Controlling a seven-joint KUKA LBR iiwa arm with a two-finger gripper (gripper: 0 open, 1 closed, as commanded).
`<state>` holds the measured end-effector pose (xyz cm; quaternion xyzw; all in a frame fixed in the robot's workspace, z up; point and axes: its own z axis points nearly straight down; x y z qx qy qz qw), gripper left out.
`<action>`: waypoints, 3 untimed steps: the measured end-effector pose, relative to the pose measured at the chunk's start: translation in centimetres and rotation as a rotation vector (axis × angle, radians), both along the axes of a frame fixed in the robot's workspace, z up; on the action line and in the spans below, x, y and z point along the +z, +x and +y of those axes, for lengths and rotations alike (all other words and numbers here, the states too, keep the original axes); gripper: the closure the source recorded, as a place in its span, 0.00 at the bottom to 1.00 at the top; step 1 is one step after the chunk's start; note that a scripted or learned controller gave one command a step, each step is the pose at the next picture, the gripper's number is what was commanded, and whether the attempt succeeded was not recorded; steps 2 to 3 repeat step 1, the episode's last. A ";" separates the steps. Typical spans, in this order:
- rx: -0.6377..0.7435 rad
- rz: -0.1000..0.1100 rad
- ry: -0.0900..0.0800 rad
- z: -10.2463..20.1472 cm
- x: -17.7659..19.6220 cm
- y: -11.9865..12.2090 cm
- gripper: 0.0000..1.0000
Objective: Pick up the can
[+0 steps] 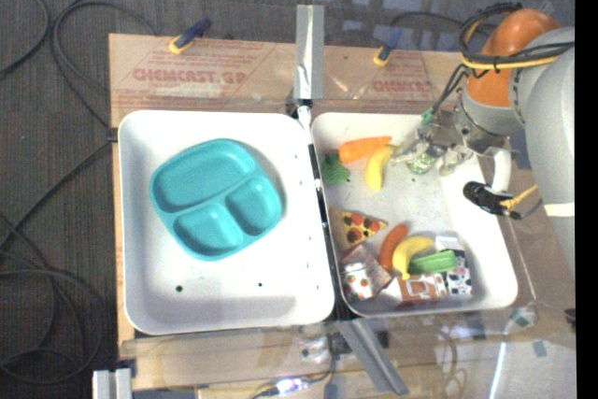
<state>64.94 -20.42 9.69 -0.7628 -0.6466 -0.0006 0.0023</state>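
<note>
Arm comes in from right, orange band (512, 40) high over the right bin's (509, 271) back corner, wrist bent down. End effector (432, 151) low in the back of that bin, just right of a banana (377, 169) and carrot (363, 149); can't tell how wide it's open or if it has anything. Can (365, 277) lies at the front of the right bin, near the left wall, in a cluster with a pizza slice (362, 224), second banana (415, 251), green piece (431, 263) and small carton (457, 280). Bare floor in mid-bin between end effector and cluster. Left bin (140, 294) has a teal divided plate (217, 197), open room along its front.
</note>
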 end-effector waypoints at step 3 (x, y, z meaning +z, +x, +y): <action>0.001 -0.001 -0.005 -0.1 1.1 0.1 1.00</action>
